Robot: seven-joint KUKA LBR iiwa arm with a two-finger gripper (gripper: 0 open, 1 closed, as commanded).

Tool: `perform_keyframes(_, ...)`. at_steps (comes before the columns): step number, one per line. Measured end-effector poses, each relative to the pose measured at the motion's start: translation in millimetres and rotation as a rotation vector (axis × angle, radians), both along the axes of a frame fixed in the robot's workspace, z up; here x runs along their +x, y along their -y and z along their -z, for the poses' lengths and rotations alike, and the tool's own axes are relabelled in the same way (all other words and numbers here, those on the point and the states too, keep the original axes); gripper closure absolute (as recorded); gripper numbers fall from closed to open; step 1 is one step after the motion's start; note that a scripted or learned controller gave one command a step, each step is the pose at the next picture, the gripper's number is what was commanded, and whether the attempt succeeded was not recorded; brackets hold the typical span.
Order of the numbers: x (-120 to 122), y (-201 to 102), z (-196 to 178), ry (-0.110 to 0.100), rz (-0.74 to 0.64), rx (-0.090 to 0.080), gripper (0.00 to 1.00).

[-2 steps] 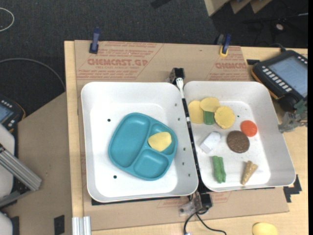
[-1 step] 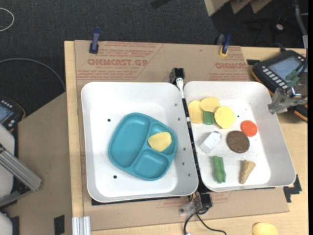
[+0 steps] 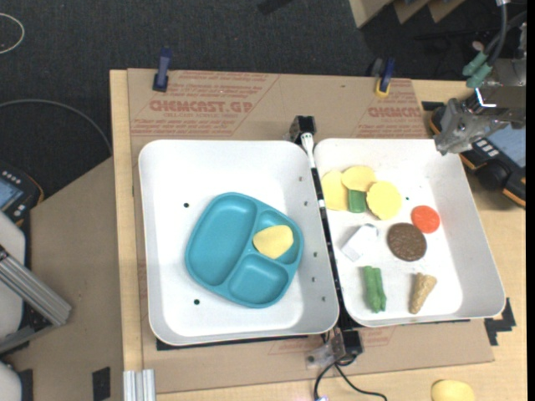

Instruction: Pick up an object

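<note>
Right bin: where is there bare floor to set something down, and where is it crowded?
In the right bin, bare floor lies along the far edge near the gripper and down the right side past the orange disc. The near-left corner beside the green piece is also bare. The yellow discs crowd the far left.

A brown board (image 3: 251, 98) printed with red lettering covers the bench, held at twelve o'clock by a blue clamp (image 3: 162, 67) and a yellow clamp (image 3: 384, 78). Dark carpet (image 3: 167, 15) spreads beyond, crossed by thin cables (image 3: 50, 107) toward nine o'clock.
</note>
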State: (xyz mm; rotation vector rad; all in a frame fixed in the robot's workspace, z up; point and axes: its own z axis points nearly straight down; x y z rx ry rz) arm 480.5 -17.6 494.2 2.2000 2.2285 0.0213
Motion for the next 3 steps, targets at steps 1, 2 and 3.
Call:
perform_keyframes(1,2.7,-85.6,-30.0,-0.009,0.001,0.0,1.0)
perform_keyframes(2,-3.3,-110.2,137.4,-0.035,0.012,-0.006,1.0)
perform_keyframes(3,-0.6,-109.0,118.0,-0.014,0.014,-0.002,1.0)
